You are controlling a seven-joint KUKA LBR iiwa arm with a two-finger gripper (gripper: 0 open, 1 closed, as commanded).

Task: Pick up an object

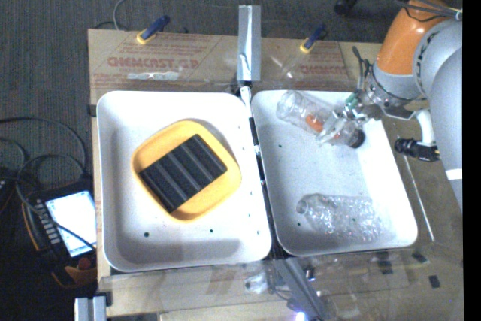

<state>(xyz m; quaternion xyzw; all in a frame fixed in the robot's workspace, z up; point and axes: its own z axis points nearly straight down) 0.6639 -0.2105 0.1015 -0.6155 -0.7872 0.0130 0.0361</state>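
Right bin point(398, 184), near to far: a crumpled clear wrapper point(340, 214) lay at 6 o'clock — untouched — and a clear plastic bottle point(304, 113) lay at 11 o'clock. The end effector point(347, 124) sat low just beside the bottle's end; its closure could not be told. Approach-to-grasp step, apparently; next, a confirmed closure before lifting.

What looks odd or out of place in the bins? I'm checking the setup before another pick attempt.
Nothing is spilled or broken. The yellow tray with black slats sits skewed in the left bin. In the right bin, a clear bottle lies on its side by the gripper, and crumpled clear plastic lies near the front.
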